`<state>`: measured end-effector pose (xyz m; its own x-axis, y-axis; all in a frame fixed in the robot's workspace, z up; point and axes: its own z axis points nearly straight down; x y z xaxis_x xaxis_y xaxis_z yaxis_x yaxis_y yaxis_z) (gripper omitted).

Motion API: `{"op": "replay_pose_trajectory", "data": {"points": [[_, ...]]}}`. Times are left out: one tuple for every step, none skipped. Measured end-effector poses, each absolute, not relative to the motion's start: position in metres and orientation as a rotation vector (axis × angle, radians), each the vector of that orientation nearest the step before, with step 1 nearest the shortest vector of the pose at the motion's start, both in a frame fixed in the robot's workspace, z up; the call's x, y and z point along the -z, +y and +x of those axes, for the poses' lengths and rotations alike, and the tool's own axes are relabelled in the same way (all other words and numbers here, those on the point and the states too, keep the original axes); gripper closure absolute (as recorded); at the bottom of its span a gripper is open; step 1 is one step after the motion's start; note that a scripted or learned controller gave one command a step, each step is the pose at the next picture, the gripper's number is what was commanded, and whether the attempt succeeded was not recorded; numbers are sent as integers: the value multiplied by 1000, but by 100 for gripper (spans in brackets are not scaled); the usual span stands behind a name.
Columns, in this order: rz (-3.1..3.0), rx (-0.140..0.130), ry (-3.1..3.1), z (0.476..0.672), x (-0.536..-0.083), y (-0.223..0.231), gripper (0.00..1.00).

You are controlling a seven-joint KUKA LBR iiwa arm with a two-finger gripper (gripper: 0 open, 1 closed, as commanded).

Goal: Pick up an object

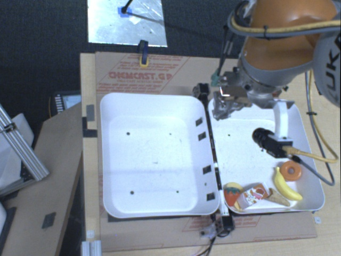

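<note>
A white bin (154, 159) sits to the left of the gripper's (226, 110) jaws, close by. Small black clips (202, 136) run down its right edge, just below the jaws. Under the bin lies a brown cardboard sheet (141, 74) with red letters. A yellow clamp (144, 57) sits on the sheet's far edge, up and left of the jaws. Past it lies a shiny silver plate (114, 20) with blue tape (123, 11). A metal rail (18, 148) lies far left.

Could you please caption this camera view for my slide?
KUKA arm's pincer above the right bin; banana and toys clustered at its near edge.
</note>
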<state>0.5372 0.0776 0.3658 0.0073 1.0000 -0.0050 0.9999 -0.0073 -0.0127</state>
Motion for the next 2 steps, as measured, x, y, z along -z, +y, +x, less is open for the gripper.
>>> {"op": "replay_pose_trajectory", "data": {"points": [[-2214,14,-2234,485,-442,118,100],[-2230,5,-2219,487,-450,54,100]]}}
